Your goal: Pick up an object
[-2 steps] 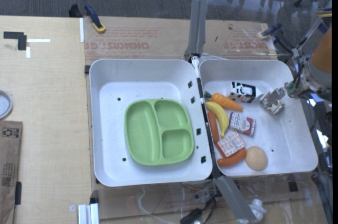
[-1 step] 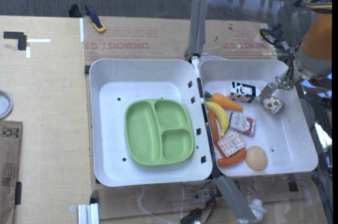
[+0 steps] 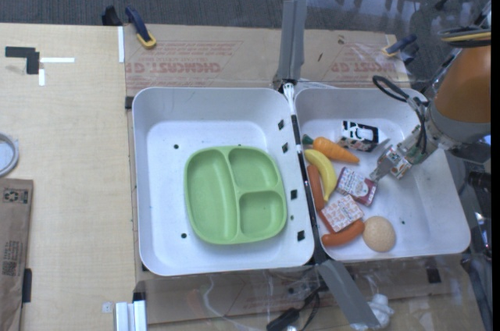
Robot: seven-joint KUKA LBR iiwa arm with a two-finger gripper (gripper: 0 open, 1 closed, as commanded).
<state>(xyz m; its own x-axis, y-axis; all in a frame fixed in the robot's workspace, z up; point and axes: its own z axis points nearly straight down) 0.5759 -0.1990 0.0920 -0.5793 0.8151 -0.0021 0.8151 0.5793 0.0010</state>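
One green tray (image 3: 234, 195), one banana (image 3: 323, 170), one egg (image 3: 379, 233); end effector (image 3: 388, 168) state unclear.

I count 2 shallow white plastic bins: left one (image 3: 152, 189), right one (image 3: 437, 228). Left bin has 1 light-green divided plastic plate (image 3: 234, 194) w/ 3 compartments. Right bin, approx 8 items: 1 yellow toy banana (image 3: 323, 170), 1 orange toy carrot (image 3: 336, 149), 2 red-orange toy sausages (image 3: 314, 183) (image 3: 344, 233), 1 tan egg-shaped piece (image 3: 379, 233), 2 red-and-white packets (image 3: 355, 186) (image 3: 339, 212), 1 black-and-white box (image 3: 359, 134).
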